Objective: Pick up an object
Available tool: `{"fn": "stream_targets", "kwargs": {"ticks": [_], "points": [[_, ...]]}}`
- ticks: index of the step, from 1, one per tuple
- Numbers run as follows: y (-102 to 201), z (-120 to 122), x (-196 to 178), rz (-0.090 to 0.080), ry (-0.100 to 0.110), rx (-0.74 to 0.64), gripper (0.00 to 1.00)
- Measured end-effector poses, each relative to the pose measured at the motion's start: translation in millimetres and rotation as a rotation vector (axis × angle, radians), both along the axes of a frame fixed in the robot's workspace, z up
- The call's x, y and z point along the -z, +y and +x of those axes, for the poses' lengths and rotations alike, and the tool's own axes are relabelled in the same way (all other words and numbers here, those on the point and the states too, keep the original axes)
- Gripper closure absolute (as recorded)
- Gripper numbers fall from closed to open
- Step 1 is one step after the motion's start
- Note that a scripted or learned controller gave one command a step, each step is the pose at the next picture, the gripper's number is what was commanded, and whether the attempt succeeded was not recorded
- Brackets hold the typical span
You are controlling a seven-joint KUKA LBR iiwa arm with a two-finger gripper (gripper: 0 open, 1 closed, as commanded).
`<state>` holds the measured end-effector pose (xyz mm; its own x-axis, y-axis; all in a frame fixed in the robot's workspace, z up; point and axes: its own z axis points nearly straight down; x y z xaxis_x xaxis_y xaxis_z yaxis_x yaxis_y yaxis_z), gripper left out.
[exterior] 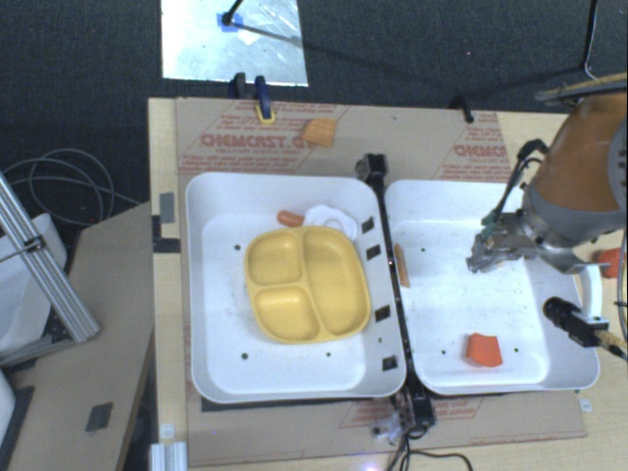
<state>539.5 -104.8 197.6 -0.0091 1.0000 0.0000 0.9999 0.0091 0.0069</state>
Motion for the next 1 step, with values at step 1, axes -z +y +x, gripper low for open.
{"fn": "stream_targets", "kwargs": {"ticks": [1], "points": [[43.4, 13.6, -25.7, 0.000, 0.003, 0.001, 1.00]]}}
